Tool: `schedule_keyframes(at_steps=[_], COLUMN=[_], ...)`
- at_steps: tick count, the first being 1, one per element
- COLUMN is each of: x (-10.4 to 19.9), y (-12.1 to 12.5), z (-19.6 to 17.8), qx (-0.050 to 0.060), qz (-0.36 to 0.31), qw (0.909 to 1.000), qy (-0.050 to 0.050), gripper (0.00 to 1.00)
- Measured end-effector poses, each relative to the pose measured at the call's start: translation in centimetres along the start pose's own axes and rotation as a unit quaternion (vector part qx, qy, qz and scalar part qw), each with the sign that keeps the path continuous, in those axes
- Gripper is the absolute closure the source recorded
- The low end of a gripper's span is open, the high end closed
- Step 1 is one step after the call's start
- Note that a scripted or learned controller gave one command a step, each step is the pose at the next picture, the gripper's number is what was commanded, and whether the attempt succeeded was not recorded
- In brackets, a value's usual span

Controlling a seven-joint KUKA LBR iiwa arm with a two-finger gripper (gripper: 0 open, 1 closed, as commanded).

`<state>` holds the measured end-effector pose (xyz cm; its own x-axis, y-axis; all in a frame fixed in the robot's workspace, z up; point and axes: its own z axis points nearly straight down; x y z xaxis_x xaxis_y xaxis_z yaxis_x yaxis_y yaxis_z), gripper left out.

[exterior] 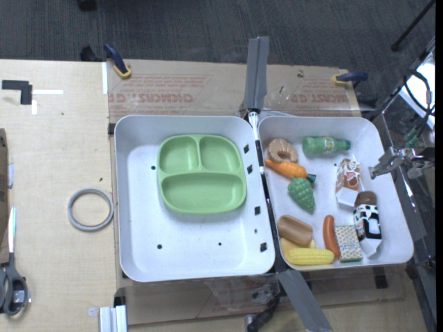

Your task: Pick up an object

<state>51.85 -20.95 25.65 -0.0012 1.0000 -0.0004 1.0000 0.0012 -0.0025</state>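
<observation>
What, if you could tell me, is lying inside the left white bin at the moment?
The left bin holds one thing: a green divided plate with three bare compartments, lying flat toward the bin's far side. Whatever bin floor lies under the plate is covered.

We see little of the robot, all of it at about three o'clock in the frame. The pincer [385,166] reads as a slim piece of pale, silvery-grey metal with a bright sheen along its upper edge, narrowing to a tip toward nine o'clock. Behind it, the arm [410,159] is a small cluster of grey and black parts, too crowded and blurred for us to make out screws or markings. Toward two o'clock a white cable [417,87] curves in a loop beside thin dark rods [405,71]; we cannot tell whether either belongs to the robot or to the rig around it.
</observation>
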Motion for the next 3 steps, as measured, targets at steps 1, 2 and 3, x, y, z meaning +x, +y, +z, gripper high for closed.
schedule_keyframes(at_steps=[1,2,3], x=[11.2,10.6,8.4], y=[2.2,3.3,4.6], z=[11.2,16.5,16.5], qx=[0.0,0.0,-0.002], qz=[-0.109,-0.198,-0.174], qw=[0.994,0.9802,0.9847], qy=[0.0,0.0,0.0], gripper=[0.0,0.0,0.0])
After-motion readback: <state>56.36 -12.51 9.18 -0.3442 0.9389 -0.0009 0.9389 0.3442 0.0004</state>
